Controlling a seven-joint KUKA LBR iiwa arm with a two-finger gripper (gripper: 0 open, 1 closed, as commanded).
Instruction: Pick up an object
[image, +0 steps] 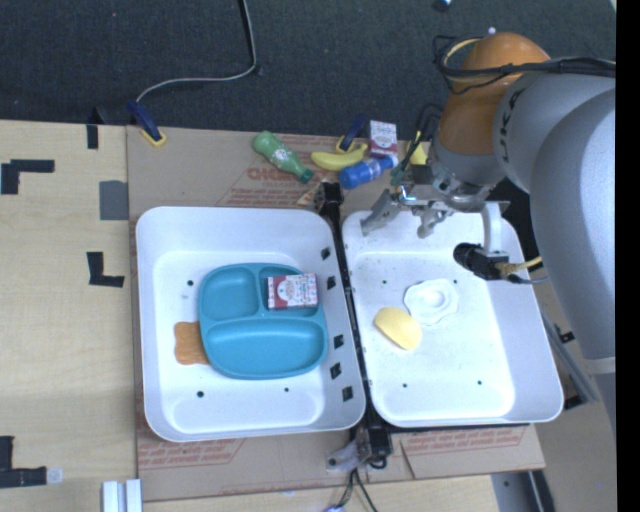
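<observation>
My gripper (405, 220) hangs over the far edge of the right bin (520, 385), its two grey fingers spread open with nothing between them. Nearer the camera in that bin lie a white fried-egg toy (430, 300) and a yellow lemon-shaped piece (398, 328), side by side and apart from the gripper. In the left bin (165, 250) sits a blue divided plate (262, 322) with a small red-and-white box (292, 291) in its upper right compartment. An orange-brown slab (187, 343) pokes out from under the plate's left side.
Behind the bins on the cardboard lie a green bottle (281, 156), a yellow banana (338, 158), a blue bottle (362, 172) and a small red-and-white carton (382, 134). A black divider (340, 290) runs between the two bins. The arm's grey body fills the right side.
</observation>
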